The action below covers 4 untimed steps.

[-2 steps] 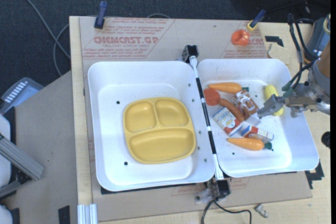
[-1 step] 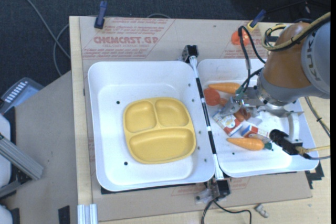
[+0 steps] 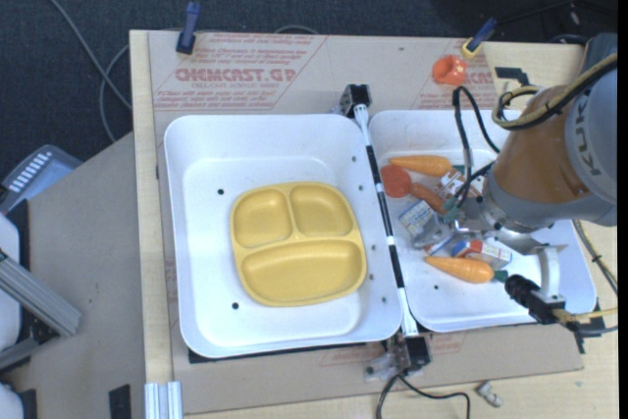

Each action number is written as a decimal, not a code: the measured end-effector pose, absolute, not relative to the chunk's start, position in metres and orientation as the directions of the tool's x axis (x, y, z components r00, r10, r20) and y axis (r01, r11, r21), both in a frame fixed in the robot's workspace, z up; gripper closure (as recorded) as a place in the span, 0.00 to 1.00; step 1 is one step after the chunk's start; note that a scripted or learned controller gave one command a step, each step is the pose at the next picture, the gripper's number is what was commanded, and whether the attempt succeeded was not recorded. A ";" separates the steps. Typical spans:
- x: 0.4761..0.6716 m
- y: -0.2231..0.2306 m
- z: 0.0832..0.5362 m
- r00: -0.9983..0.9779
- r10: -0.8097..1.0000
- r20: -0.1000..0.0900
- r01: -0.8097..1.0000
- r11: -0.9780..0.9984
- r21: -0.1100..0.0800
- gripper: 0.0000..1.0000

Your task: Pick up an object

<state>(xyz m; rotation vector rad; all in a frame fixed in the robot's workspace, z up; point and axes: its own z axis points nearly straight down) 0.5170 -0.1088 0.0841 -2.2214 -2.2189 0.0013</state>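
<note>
Scanning from the left, I see the left bin (image 3: 196, 240), smooth white plastic with rounded corners, carrying a glossy yellow plate (image 3: 297, 241) moulded into three compartments. A black clamp (image 3: 355, 97) sits at the top of the seam between the bins. In the right bin (image 3: 442, 309) lies a small heap: a red spoon-like piece (image 3: 395, 179), an upper carrot (image 3: 420, 165) lying with its long axis left to right, crinkled shiny packets (image 3: 424, 224), and a lower carrot (image 3: 460, 269), tapered, its long axis also near level, tilting slightly down toward the right. My gripper (image 3: 471, 216) sits over this heap beneath the orange wrist; whether it is spread or closed I cannot tell.
</note>
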 end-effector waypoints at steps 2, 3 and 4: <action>0.620 -0.133 0.085 0.000 1.000 0.000 1.000 0.000 0.000 0.00; 0.620 -0.132 0.095 -0.001 1.000 -0.001 1.000 0.001 0.002 1.00; 0.610 -0.059 0.185 -0.002 1.000 0.001 1.000 0.002 0.003 1.00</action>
